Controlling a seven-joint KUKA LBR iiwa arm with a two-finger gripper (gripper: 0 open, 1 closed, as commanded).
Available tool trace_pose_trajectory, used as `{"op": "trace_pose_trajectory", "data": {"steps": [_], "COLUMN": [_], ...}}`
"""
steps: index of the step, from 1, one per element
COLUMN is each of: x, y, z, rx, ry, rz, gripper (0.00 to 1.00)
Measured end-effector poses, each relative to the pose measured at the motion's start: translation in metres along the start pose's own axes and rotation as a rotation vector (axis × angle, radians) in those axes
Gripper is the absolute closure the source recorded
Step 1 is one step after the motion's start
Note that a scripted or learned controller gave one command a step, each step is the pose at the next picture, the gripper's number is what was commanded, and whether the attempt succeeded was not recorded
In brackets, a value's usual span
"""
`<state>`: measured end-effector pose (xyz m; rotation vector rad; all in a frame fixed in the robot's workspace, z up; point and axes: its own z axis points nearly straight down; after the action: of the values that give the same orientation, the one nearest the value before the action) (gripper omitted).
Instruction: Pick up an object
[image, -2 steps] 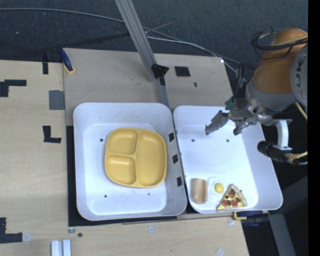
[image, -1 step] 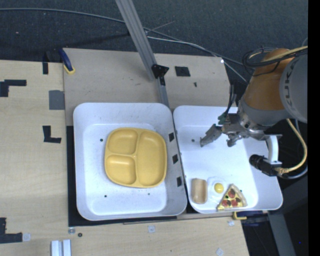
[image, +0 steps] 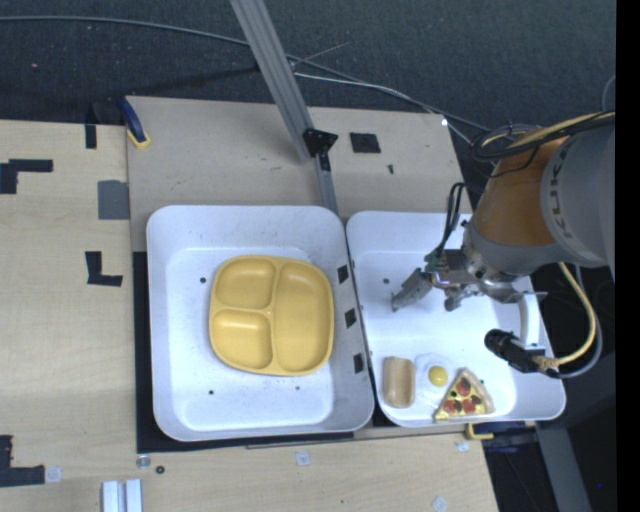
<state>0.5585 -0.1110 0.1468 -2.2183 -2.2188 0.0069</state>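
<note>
Gripper (image: 428, 297): spread apart, with two dark grey fingers (image: 405, 293) splayed toward 8 and 6 o'clock and nothing between them. Poised low over the bare white floor at the middle of the right bin (image: 372, 232); cannot tell whether the tips touch it. Carried on a grey arm (image: 590, 195) with a glossy orange band (image: 515, 205), coming in from 3 o'clock.

Candidates for picking, all lined up along the 6 o'clock wall of the right bin, well apart from the gripper:
- toy bread roll (image: 398, 381), tan, smooth, a rounded oblong, lying at 7 o'clock in the bin;
- toy fried egg (image: 436, 376), a small flat white patch with a domed yellow yolk, just beside the roll toward 3 o'clock;
- toy pizza slice (image: 464, 396), triangular, with an orange crust and red dots on top, just beside the egg at 5 o'clock in the bin.

Left bin (image: 165, 300): shallow, white, matte, with rounded corners. Holds a yellow divided plate (image: 270, 315) at its middle, of smooth plastic, a rounded square with three moulded compartments, lying flat.

Desk (image: 60, 300): pale wood grain, marked with black tape patches. Slanted grey metal pole (image: 275, 70) at 12 o'clock. Yellow cable (image: 585, 335) looping off the wrist at 3 o'clock, ending in a black plug (image: 505, 347) over the right bin's edge.
</note>
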Motion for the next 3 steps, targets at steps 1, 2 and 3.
{"op": "trace_pose_trajectory", "data": {"steps": [1,2,3], "x": [0.003,0.004,0.000], "y": [-0.009,-0.008,-0.006], "z": [0.048,0.036,-0.007], "rx": [0.001,-0.002,-0.008], "ry": [0.001,0.001,0.000], "rz": [0.000,-0.002,-0.001], "gripper": [0.00,1.00,1.00]}}
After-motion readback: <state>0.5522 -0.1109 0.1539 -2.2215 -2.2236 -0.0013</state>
